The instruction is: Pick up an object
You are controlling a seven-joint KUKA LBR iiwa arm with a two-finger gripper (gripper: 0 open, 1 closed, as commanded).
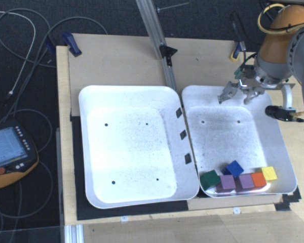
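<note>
well, the arm (289, 39) comes in from the right, grey w/ an orange band above the wrist, and the gripper (237, 96) hangs over the far edge of the right bin (278, 135). its two fingers are spread apart, one angling left toward the bin's back rim, the other to the right, w/ nothing between them.

the blocks are all down at the near end of the right bin, well apart from the gripper, bunched along the front wall. from left: a green block (209, 178), a purple block (226, 183) just beside it, another purple-ish block (245, 180), an orange block (259, 179) and a yellow block (269, 173) at the right end. a blue block (235, 168) sits just behind the purple ones, tilted a bit. they look to be touching or nearly so; can't tell exactly which.

the left bin (91, 100) sits right alongside, rims meeting in the middle w/ a few black clips (183, 134) along the seam. a metal pole (152, 19) slants up from behind the bins. off the bench on the left, a handheld pendant (9, 153) lies on dark carpet w/ cables (20, 39) trailing around. a blue clamp (71, 43) grips the bench's far left corner.
</note>
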